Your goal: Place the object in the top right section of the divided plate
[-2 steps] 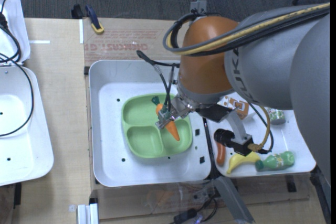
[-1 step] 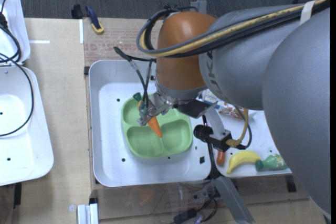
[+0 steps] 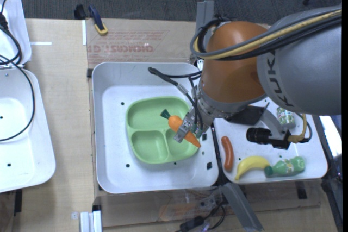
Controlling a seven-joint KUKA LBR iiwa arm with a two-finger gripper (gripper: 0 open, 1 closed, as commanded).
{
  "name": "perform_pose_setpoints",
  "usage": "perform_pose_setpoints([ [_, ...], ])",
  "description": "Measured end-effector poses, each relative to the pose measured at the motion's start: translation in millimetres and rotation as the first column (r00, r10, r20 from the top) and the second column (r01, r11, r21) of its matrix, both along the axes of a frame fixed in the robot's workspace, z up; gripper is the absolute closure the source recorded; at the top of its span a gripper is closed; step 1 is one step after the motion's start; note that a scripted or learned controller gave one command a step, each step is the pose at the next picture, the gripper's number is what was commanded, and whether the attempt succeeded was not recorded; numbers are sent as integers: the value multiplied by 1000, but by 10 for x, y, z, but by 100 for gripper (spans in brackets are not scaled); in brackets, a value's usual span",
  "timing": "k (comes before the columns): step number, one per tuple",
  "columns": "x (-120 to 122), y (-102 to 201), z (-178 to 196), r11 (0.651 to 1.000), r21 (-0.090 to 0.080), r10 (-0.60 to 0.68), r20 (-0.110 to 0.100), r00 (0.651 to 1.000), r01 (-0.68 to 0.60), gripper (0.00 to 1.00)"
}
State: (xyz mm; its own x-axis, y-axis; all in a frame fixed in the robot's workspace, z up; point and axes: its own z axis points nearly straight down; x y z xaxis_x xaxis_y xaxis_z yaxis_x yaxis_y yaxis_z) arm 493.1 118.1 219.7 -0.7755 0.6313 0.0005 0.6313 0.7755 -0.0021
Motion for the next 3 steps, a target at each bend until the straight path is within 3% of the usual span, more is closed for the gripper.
perform_pose_setpoints([
  [1, 447, 369, -351, 997, -1, -79, 0, 997, 79, 100],
  [2, 215, -216, -286, 994, 0, 113, 0, 994, -113, 100],
  [3, 465, 417, -357, 982, 0, 188, 1, 982, -188, 100],
])
